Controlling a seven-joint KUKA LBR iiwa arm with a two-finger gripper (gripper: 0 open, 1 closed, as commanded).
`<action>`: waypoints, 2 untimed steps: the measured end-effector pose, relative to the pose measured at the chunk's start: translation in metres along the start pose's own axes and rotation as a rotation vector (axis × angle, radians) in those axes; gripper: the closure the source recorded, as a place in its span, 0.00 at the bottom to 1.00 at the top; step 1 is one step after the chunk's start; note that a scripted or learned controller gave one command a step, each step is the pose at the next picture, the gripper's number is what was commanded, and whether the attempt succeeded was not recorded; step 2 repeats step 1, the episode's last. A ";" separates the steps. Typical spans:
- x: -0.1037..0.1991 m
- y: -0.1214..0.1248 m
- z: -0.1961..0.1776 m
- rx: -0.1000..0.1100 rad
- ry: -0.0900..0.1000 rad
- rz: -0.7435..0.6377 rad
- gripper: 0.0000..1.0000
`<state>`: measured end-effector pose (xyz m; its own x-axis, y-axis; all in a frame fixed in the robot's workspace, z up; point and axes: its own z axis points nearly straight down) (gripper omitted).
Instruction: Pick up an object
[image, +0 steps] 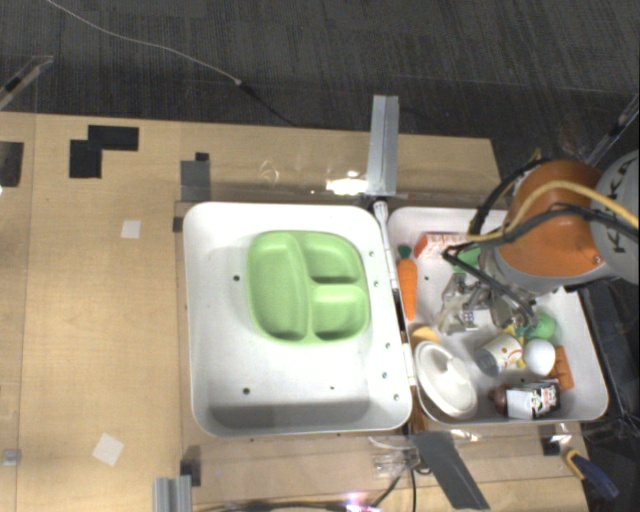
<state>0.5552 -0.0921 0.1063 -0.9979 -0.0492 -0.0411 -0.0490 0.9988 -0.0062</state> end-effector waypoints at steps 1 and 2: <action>0.000 0.000 0.000 0.000 0.001 0.000 0.00; 0.000 0.000 0.000 0.000 0.001 0.000 0.00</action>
